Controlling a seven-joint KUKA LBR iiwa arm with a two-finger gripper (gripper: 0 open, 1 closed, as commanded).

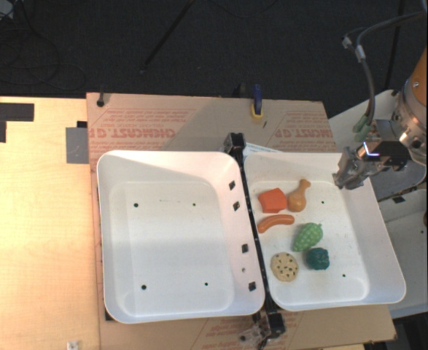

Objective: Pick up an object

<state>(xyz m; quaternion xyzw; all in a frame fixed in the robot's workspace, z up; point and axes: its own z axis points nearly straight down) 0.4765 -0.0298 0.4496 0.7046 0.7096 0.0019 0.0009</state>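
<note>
Pincer (347,178) hangs, seemingly tilted, over right bin (378,232).

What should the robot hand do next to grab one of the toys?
Probably move left and down toward the chicken drumstick, the nearest toy. The gripper sits over the right bin's upper right edge, and all the toys lie left of it on the bin floor, so it has nothing within reach yet.

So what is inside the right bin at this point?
The right bin holds six toy foods: an orange block, a chicken drumstick, a sausage, a light green piece, a dark green piece and a cookie. Nothing covers them.
</note>
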